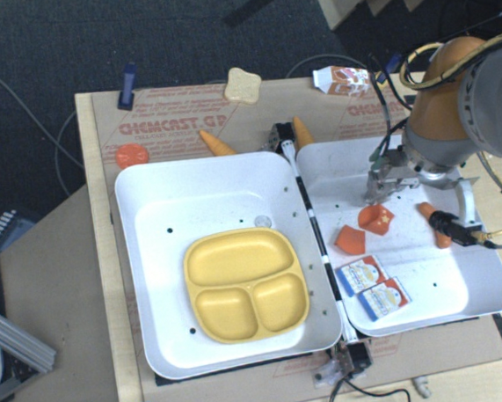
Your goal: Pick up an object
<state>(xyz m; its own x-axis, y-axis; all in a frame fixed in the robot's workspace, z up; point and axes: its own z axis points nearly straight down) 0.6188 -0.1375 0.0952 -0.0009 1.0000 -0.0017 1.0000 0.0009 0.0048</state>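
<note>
My gripper [380, 187] hangs over the back middle of the right bin [472, 294], coming down from the grey and orange arm at the right. Just below its tip lies a red strawberry-like piece [377, 219], very close to it; whether they touch is unclear. An orange-red wedge [351, 240] lies a little to the left of that. Two small white, blue and red cartons [360, 275] [385, 297] rest side by side near the bin's front. An orange carrot-like piece [431, 217] sits to the right of the gripper, partly hidden by the robot's fittings.
The left bin [150, 250] holds a yellow divided plate [244, 283]. Behind the bins on the cardboard lie a bread slice [242, 84], a small milk carton [342, 79], a blue object [126, 86], an orange disc [131, 154] and a carrot [216, 142].
</note>
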